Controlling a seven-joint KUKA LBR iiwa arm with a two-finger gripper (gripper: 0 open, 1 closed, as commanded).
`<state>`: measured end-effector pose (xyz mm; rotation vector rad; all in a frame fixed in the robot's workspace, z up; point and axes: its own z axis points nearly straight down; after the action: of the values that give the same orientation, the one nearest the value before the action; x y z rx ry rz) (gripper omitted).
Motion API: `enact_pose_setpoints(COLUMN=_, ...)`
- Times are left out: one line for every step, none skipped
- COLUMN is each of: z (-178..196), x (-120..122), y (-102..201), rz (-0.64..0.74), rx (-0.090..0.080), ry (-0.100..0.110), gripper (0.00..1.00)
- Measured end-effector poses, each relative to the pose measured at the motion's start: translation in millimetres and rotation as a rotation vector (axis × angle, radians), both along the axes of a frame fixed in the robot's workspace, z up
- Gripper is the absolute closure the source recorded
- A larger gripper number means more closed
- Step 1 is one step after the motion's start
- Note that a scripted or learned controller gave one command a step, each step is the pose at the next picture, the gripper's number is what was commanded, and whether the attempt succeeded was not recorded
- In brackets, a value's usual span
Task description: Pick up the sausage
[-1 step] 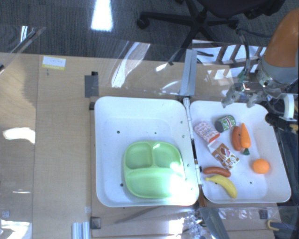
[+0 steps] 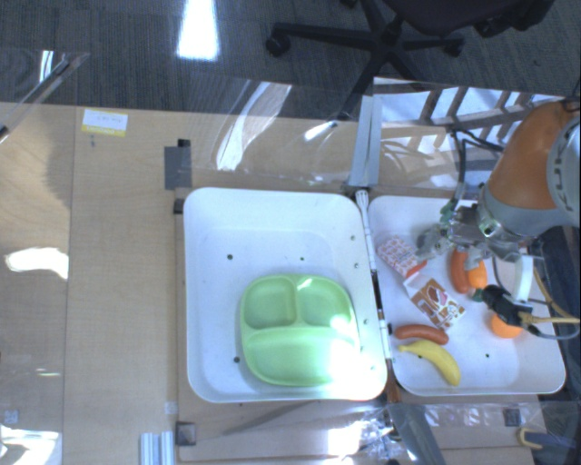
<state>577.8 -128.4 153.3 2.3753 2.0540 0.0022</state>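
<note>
Here sausage (image 2: 420, 333) touching banana (image 2: 435, 358), snack packet (image 2: 438, 302) just above; tool (image 2: 474, 263) state unclear.

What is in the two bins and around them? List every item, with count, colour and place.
Left bin: 1, white, left half of the bench.
Divided plate: 1, light green, three compartments, in the left bin.
Right bin: 1, white, beside the left bin.
Sausage: 1, reddish brown, near the right bin's front left, just above the banana.
Banana: 1, yellow, right bin, front.
Snack packet: 1, brown and white, right bin, middle.
Pink packet: 1, pink and white, right bin, upper left.
Carrot-like piece: 1, orange, under the arm.
Orange piece: 1, orange, right side, partly hidden.
Office chair: 1, black, behind the bench.
Arm: 1, grey with orange band, over the right bin.
</note>
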Motion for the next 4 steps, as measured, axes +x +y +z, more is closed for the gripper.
enact_pose_setpoints(z=-59, x=40, y=-10, rz=0.020, rx=-0.003, ry=-0.017, gripper=0.00)
enact_pose_setpoints(z=-58, x=80, y=33, rz=0.154, rx=-0.010, ry=-0.019, gripper=0.00)
enact_pose_setpoints(z=-61, x=89, y=32, rz=0.257, rx=-0.008, ry=0.014, gripper=0.00)
enact_pose_setpoints(z=-63, x=88, y=32, rz=0.256, rx=-0.006, ry=0.015, gripper=0.00)
